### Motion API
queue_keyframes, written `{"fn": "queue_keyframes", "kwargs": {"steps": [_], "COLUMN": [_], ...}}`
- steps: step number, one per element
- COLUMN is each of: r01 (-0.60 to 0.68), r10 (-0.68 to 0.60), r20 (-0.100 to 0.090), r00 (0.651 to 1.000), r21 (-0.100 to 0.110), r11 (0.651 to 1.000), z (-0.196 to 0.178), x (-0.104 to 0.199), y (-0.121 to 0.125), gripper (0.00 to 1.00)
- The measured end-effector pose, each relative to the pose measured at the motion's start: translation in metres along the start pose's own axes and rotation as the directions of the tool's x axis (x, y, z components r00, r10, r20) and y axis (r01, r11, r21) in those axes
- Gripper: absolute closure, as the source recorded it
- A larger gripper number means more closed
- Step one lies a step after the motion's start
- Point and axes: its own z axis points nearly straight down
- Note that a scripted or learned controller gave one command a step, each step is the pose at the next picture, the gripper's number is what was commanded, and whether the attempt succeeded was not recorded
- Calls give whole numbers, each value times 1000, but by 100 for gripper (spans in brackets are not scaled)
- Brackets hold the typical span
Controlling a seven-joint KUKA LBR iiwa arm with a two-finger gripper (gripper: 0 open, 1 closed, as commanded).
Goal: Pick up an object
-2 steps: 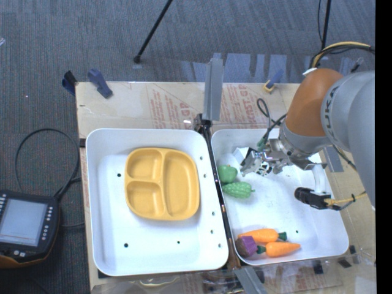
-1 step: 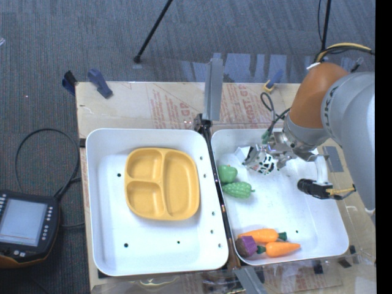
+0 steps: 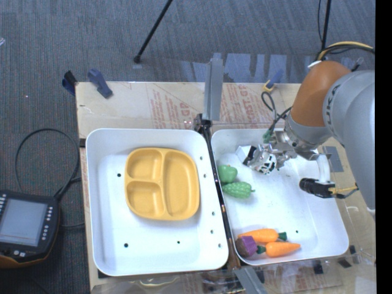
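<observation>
My gripper (image 3: 263, 160) hangs over the back of the right bin (image 3: 318, 225), above bare white floor, with nothing seen between its fingers. To its left lie a green round toy (image 3: 227, 174) and a bumpy green vegetable (image 3: 238, 189) near the bin's left wall. At the bin's front sit two orange carrots (image 3: 262, 234) (image 3: 282, 248) and a purple piece (image 3: 246, 245). The arm (image 3: 327, 103) comes in from the right with its orange band above the wrist.
The left bin (image 3: 104, 225) holds a yellow three-compartment plate (image 3: 163, 183). A metal post (image 3: 214, 90) rises between the bins at the back. A black handheld pendant (image 3: 24, 222) lies on the floor at the far left.
</observation>
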Motion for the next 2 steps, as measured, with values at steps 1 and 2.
{"fn": "queue_keyframes", "kwargs": {"steps": [1, 2], "r01": [-64, -154], "r10": [64, 154], "r20": [4, 4], "r00": [998, 988], "r21": [-26, -21], "r11": [998, 988], "z": [-95, -146], "x": [72, 87], "y": [3, -25], "gripper": [100, 100]}}
